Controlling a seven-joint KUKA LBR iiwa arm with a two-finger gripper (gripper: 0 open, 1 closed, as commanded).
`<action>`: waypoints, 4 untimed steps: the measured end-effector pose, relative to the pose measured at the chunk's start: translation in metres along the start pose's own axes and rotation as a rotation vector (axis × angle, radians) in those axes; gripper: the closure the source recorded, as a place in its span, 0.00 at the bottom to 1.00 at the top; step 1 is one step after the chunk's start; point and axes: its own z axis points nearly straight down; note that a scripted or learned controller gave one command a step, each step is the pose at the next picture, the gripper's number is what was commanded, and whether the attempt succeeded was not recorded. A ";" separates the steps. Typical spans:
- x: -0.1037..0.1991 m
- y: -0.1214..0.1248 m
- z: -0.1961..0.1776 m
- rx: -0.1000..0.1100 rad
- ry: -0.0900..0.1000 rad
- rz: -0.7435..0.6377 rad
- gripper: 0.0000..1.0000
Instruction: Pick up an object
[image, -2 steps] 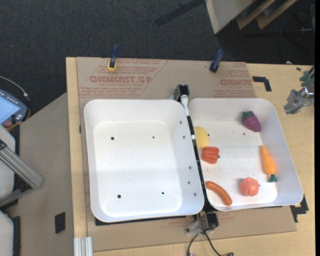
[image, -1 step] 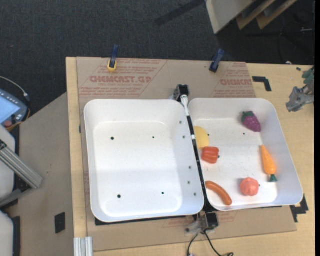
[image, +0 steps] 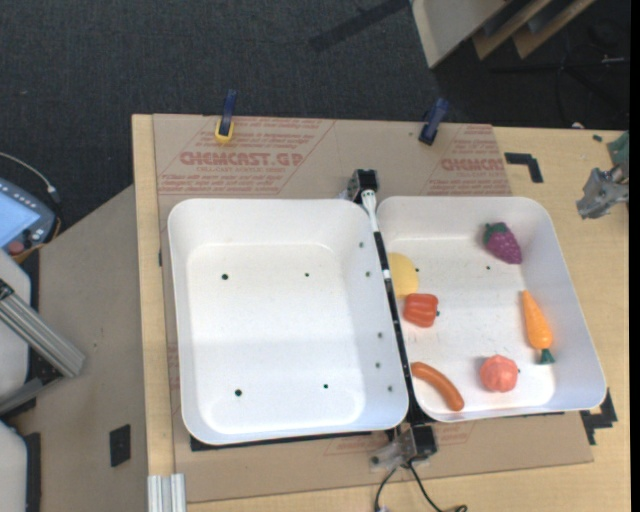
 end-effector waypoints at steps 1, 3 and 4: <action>0.000 0.001 -0.011 -0.004 -0.003 -0.001 1.00; -0.001 0.003 -0.032 -0.012 -0.008 -0.003 1.00; -0.001 0.004 -0.042 -0.016 -0.011 -0.004 1.00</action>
